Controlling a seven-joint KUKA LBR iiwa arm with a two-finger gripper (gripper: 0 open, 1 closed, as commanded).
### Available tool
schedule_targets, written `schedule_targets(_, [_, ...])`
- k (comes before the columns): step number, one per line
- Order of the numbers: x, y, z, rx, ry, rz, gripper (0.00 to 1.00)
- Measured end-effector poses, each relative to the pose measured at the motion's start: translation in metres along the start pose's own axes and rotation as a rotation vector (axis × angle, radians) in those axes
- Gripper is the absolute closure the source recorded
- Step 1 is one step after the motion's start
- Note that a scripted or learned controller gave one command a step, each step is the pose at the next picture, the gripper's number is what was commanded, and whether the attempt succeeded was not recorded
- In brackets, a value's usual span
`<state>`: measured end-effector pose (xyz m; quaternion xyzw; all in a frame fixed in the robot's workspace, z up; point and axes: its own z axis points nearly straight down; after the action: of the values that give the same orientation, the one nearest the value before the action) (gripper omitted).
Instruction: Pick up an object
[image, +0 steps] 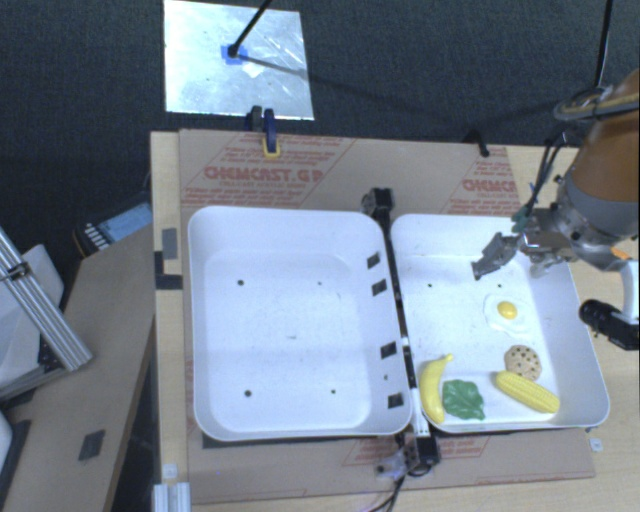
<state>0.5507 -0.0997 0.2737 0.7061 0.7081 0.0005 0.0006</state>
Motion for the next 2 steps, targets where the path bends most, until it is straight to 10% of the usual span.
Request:
schedule_targets(1, [0.036, -0.043, -0.161, -0.021, 0.0, -0.006, 0.0])
schedule_targets(2, [0.056, -0.064, -0.248, -0.012, 0.0, -0.005, 0.0])
